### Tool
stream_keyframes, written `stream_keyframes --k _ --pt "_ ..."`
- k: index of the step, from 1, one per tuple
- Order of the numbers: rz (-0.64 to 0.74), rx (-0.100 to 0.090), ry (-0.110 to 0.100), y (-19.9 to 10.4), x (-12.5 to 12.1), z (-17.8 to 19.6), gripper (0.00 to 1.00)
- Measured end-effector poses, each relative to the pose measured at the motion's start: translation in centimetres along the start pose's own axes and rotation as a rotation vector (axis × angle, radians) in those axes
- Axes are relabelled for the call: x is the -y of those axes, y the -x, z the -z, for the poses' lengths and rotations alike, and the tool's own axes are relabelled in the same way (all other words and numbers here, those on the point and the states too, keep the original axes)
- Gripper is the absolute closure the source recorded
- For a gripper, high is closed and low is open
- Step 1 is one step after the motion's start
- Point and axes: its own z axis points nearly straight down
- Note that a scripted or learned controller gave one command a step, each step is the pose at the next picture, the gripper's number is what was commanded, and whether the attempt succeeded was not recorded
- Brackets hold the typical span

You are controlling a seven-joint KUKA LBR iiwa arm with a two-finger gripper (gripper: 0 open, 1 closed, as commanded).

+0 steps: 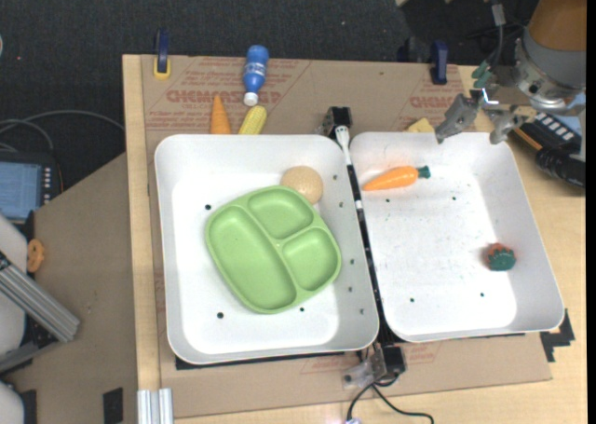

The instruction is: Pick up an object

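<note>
Carrot (391, 178) lying in right bin (521, 226), upper-left area nr the divider, long axis running approx left-right w/ green tip pointing right, sitting down-left of the open, empty claw (477, 117) hovering over bin's top edge.

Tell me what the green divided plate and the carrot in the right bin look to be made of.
Light green three-compartment plate: likely moulded plastic, smooth and matte-to-satin, with uniform colour and soft rounded ridges. Orange toy carrot with green tip: probably plastic or rubber, judging by its flat, even colour; the finish is too small to tell.
</note>
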Motion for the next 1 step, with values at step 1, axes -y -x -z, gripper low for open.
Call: stream_keyframes --k 1 --pt "0.001 -0.001 -0.01 1.01 -4.21 -12.09 0.0"
